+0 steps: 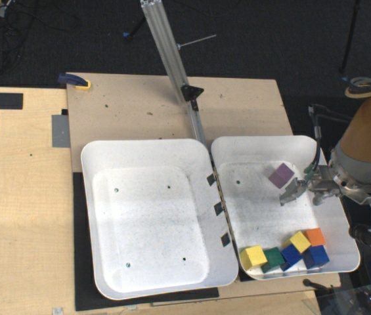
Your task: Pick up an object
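A purple block (280,174) lies in the upper middle of the right bin (264,143). My gripper (305,195) hovers just right of and below it, near the bin's right wall. Its two grey fingers (290,193) stand spread, open, with nothing between them. The purple block sits beside the left finger, outside the jaws. Several blocks crowd the bin's near right corner: a yellow block (253,255), a green block (272,260), a blue block (291,256), a second yellow block (299,241), an orange block (314,235) and another blue block (316,258).
The left bin (106,156) sits alongside, joined by black clips (217,207) at the shared wall. A slanted aluminium rail (172,58) rises behind the bins. The arm's orange band (362,133) looms at the right edge.
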### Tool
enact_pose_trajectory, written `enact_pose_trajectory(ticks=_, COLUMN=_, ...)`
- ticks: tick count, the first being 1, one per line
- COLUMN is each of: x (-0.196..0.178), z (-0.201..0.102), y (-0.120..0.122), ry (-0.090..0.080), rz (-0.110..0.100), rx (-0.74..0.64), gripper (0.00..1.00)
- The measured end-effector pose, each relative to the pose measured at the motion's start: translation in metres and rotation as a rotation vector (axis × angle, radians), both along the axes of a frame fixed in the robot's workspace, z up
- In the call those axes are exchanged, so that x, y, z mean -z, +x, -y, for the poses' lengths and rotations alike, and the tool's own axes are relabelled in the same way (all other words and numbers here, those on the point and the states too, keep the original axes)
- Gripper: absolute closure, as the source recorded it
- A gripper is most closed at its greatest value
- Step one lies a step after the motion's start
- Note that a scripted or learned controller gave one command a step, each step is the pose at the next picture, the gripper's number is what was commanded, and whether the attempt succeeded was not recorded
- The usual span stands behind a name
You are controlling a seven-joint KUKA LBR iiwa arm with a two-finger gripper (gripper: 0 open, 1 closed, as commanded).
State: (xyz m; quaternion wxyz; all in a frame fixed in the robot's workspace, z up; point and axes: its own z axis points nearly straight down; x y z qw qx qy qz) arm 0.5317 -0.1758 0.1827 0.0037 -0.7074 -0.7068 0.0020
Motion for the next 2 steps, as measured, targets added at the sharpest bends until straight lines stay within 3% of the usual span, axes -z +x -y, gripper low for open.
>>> enact_pose_trajectory(ticks=1, x=0.065, z=-0.002, y=-0.003, ry=0.001, rz=-0.001, rx=0.001, gripper=0.00)
enact_pose_trajectory(ticks=2, x=0.091, z=-0.002, y=-0.002, ry=0.000, rz=0.006, rx=0.003, gripper=0.00)
